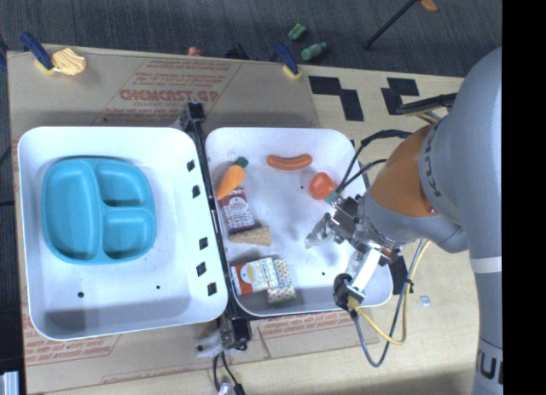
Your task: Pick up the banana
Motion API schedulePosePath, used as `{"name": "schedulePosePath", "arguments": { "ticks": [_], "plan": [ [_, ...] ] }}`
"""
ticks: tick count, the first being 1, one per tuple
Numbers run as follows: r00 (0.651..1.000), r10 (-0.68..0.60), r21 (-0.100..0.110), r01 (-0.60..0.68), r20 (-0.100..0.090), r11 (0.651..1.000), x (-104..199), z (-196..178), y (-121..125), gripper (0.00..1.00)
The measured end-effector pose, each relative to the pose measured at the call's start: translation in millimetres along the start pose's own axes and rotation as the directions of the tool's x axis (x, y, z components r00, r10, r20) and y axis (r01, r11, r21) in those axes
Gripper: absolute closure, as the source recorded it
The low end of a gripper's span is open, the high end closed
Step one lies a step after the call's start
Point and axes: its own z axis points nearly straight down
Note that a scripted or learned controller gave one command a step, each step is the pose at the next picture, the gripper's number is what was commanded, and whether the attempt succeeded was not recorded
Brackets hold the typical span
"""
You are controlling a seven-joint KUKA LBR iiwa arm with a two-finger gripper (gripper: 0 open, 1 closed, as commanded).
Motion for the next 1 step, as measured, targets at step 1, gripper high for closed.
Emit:
{"name": "schedulePosePath", "arguments": {
  "ticks": [1],
  "plan": [
    [1.0,0.027,0.001,-0.027,-0.002,1.0,60.6,31.4,-59.7,0.0]
  ]
}}
